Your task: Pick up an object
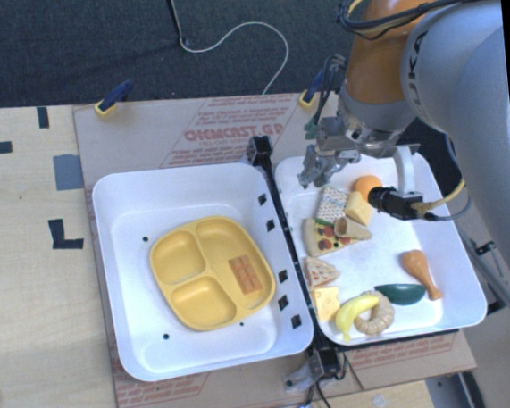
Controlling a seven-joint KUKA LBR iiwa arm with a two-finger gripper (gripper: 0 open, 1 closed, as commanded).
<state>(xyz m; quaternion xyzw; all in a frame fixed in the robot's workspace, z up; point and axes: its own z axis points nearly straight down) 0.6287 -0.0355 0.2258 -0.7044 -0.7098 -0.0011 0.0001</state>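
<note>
One fixed camera looks down aslant on both white bins (117,257).

It was a robot lab: an arm (437,46) over two bins (117,257) on a taped bench (28,265).

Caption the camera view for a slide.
Arm's hand hovers over toy food in the right bin; yellow tray sits in the left bin.

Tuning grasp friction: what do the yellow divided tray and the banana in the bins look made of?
Yellow three-compartment tray: likely moulded plastic, fairly matte, with uniform colour and rounded formed walls. Yellow banana: probably plastic toy food, smooth with a slight sheen and flat even colour. Neither can be confirmed by look alone.
</note>
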